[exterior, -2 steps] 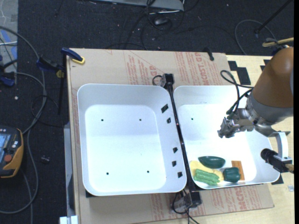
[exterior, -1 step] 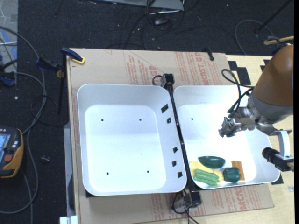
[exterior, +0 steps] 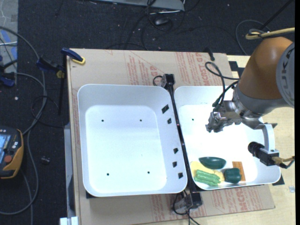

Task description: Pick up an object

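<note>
Along the front of the right bin (exterior: 197, 102) lie several small objects: a dark green oval piece (exterior: 213, 162), a light green ridged piece (exterior: 206, 177), a teal block (exterior: 232, 175) and an orange-brown flat piece (exterior: 238, 166). My gripper (exterior: 215, 124) hangs over the middle of the right bin, behind those objects and apart from them. The orange-banded arm (exterior: 267, 69) reaches in from the right above it. The fingers point down and left, and nothing shows between them.
The left bin (exterior: 84, 125) sits beside the right one, with a black divider strip (exterior: 174, 125) between them. Both rest on a cardboard sheet (exterior: 117, 64). Cables and a blue clamp (exterior: 72, 55) lie off the bench's back left.
</note>
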`<act>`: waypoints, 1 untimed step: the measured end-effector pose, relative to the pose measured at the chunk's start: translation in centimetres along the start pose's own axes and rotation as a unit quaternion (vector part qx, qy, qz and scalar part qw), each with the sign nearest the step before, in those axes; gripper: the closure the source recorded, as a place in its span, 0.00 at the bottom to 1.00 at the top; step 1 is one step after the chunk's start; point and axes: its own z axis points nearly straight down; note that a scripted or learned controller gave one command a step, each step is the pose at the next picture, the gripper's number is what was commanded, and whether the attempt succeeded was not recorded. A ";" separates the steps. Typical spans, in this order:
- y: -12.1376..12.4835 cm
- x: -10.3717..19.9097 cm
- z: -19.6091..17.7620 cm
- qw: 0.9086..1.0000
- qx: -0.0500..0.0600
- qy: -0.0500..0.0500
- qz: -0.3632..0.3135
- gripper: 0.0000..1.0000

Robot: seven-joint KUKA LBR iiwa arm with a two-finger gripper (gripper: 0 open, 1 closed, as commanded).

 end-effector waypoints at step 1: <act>2.5 5.1 -0.3 1.000 0.000 0.000 0.000 1.00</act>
